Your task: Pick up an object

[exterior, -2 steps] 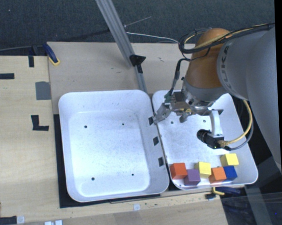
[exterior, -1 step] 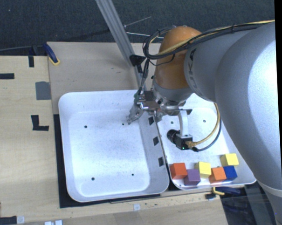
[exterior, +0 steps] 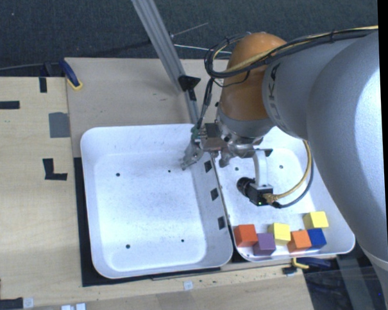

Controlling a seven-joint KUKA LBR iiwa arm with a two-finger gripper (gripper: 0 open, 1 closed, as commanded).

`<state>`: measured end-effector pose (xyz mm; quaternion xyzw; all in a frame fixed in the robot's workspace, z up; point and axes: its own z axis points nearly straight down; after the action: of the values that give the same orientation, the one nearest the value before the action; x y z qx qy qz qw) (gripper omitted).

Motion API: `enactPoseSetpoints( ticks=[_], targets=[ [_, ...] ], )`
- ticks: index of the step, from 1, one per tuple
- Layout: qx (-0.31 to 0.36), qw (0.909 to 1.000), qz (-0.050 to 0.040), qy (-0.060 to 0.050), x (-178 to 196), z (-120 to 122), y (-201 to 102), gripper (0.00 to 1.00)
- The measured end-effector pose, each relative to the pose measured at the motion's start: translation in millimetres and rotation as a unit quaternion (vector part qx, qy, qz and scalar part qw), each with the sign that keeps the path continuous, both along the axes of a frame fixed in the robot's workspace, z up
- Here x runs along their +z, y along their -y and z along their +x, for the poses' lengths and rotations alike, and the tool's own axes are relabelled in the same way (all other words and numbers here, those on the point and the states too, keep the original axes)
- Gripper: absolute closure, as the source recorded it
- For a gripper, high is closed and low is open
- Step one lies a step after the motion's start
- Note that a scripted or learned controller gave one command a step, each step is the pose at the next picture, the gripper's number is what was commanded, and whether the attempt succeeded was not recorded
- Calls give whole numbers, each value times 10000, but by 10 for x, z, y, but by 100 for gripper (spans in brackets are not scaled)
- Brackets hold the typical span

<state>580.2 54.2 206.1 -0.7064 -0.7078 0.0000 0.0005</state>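
- above the ridge where the two bins meet, toward their far side, the gripper (exterior: 205, 156) hangs from the grey arm (exterior: 347, 131), which reaches in from the right with its orange band (exterior: 248, 78) over the wrist.
- whether the jaws are open or closed cannot be told; the wrist body hides them, and no object is seen between them.
- near the front edge of the right bin (exterior: 290, 154) sits a cluster of blocks: an orange block (exterior: 245, 234), a purple block (exterior: 266, 243), a yellow block (exterior: 281, 231), a second orange block (exterior: 300, 240), a blue block (exterior: 317, 237) and a second yellow block (exterior: 317, 219).
- the blocks lie well apart from the gripper, on its near right.
- the left bin (exterior: 144, 198) has a speckled white floor.
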Motion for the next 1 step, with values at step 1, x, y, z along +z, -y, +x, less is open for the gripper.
enactPoseSetpoints(
  ticks=[1],
  targets=[
    [-42,10000,-24,-15,-146,-250,1191,0]
  ],
)
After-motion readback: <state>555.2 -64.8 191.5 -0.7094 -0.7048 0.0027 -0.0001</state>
